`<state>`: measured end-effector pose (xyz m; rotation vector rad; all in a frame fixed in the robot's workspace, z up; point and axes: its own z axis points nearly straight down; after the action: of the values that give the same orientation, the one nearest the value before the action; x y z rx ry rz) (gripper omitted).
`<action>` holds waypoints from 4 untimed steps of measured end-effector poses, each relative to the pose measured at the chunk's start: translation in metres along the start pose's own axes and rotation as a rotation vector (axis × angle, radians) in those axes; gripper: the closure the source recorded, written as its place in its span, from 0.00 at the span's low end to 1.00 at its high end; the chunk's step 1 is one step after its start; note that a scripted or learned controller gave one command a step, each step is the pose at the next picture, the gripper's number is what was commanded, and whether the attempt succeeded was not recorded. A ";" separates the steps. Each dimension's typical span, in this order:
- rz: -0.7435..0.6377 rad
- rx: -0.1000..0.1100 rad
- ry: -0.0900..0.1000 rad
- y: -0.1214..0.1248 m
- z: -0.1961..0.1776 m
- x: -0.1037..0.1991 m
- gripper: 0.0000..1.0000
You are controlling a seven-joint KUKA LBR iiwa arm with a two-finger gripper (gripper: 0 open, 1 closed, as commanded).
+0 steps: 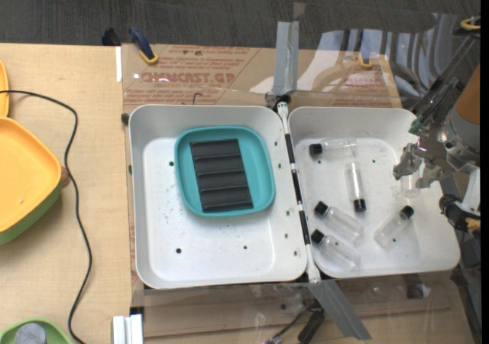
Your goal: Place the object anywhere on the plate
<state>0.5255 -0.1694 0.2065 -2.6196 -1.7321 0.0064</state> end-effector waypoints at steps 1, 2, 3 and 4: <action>0.000 0.000 0.000 0.000 0.000 0.000 0.00; -0.005 -0.002 0.000 0.001 -0.102 -0.018 0.00; -0.001 -0.001 0.000 0.030 -0.185 -0.029 0.00; 0.151 -0.001 -0.001 0.009 -0.234 -0.044 0.00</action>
<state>0.5175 -0.2131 0.4404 -2.7439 -1.5297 0.0068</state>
